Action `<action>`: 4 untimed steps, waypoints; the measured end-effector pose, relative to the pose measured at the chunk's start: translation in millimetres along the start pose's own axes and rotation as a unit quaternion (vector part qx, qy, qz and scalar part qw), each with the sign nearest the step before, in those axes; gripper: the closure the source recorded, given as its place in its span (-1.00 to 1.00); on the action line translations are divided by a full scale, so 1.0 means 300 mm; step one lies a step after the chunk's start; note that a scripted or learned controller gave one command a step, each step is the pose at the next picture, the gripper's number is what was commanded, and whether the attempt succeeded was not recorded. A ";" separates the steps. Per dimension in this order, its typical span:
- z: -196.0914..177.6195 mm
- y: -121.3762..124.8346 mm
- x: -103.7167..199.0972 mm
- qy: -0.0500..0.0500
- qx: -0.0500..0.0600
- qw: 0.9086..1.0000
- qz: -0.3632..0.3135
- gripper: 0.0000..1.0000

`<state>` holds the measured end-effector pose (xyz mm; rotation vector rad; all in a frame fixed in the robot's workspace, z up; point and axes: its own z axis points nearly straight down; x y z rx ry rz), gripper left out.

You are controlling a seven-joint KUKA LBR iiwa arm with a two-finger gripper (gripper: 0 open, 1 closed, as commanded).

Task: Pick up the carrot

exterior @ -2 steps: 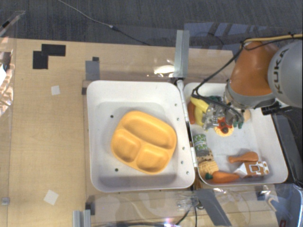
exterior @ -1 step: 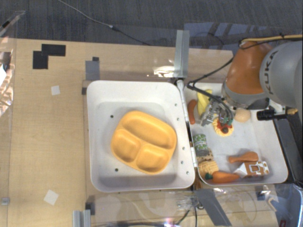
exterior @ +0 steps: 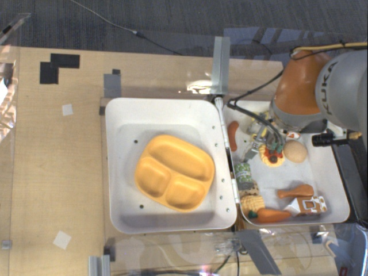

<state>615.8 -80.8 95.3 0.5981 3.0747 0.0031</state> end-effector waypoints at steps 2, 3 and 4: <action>-0.042 0.009 -0.007 -0.004 -0.002 1.000 -0.003 -1.00; -0.291 -0.145 -0.150 -0.003 0.000 0.984 0.180 -1.00; 0.009 -0.047 0.026 -0.004 -0.002 0.889 0.459 -1.00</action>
